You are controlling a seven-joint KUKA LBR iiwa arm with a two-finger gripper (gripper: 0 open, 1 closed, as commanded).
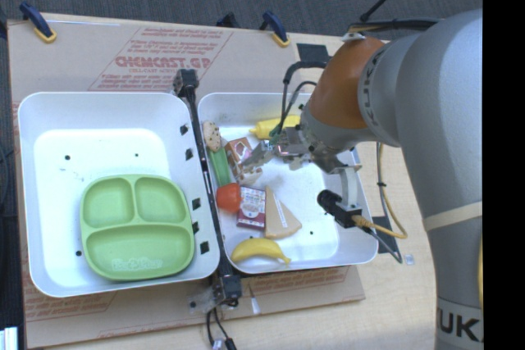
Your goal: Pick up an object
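Claw (264, 153) state you cannot tell; take the small snack packet (242, 150) beneath it across its flat sides, light and crushable.

Tool (267, 150) over cluttered (right) bin (361, 252)

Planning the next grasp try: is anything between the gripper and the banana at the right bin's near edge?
Yes. The gripper is over the bin's far-left clutter; a red box and a tan wedge lie between it and the banana.
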